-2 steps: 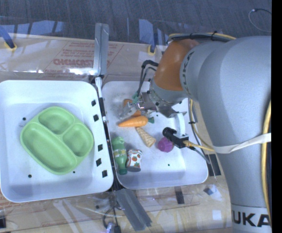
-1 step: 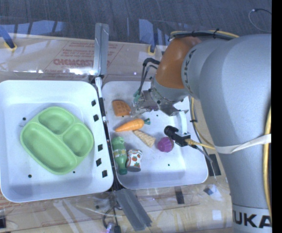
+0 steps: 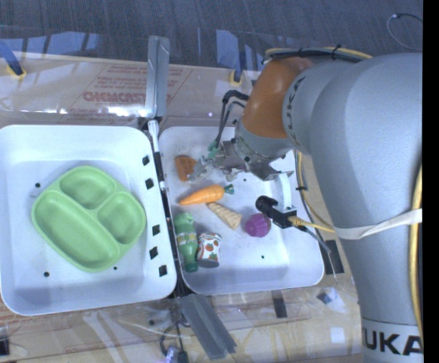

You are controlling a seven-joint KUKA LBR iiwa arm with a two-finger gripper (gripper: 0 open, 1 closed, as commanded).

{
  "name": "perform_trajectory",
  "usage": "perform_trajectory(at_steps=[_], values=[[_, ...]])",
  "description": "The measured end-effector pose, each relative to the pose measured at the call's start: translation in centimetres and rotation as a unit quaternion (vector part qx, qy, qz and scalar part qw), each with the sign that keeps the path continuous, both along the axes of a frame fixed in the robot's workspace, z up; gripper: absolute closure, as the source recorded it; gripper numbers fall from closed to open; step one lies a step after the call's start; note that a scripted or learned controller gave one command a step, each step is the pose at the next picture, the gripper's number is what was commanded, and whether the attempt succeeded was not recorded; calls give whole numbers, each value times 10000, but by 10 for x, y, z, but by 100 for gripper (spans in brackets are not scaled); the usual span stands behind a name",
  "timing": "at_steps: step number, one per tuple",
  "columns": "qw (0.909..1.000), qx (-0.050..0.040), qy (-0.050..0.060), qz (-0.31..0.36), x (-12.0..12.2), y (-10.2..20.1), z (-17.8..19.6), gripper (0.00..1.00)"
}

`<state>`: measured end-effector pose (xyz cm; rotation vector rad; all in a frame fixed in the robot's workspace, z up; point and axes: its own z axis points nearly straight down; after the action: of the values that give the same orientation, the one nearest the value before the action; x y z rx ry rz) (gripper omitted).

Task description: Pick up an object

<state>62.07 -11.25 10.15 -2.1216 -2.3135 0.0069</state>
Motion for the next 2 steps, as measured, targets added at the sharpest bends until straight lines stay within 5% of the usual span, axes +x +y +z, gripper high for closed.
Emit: perform_trajectory(at_steps=[2], values=[[9994,11,-7,334,-89,16,-10,0]])
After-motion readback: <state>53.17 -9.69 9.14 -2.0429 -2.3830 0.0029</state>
